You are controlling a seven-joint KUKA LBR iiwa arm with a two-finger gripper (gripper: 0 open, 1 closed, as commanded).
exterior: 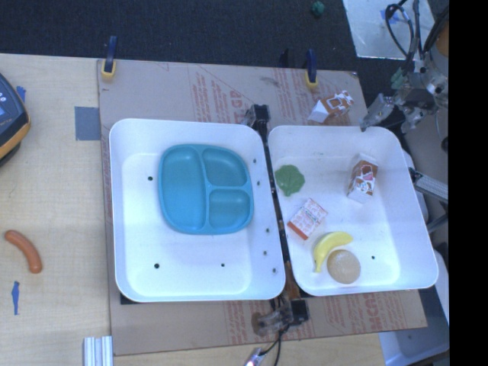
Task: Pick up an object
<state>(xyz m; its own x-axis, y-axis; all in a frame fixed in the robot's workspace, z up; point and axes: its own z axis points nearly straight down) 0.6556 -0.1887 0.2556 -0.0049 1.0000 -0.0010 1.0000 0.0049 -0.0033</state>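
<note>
While the gripper (385, 111) sits up at the top right, just past the far corner of the right bin (415, 204), I honestly can't tell how its business end is set, it's too small and cluttered up there with cables. Nothing visibly hangs from it.

Right bin has the goodies: a green blob (289, 179) near the left wall, a red-and-white packet (308, 218) just below it, a banana (329, 246) touching a round tan ball (344, 266) near the front, and a small brown carton (363, 178) tilted over toward the right side, well apart from the rest.

Left bin (130, 204) holds a blue divided plate (206, 188), lying flat, three compartments.

Outside the bins, another little carton (333, 107) lies on the cardboard (191, 90) behind the right bin, pretty near the gripper. Over on the bench's left there's a sausage (24, 251), plus a yellow-edged device (11, 117) at the edge. Two clamps (110, 58) pin the cardboard at the back.
</note>
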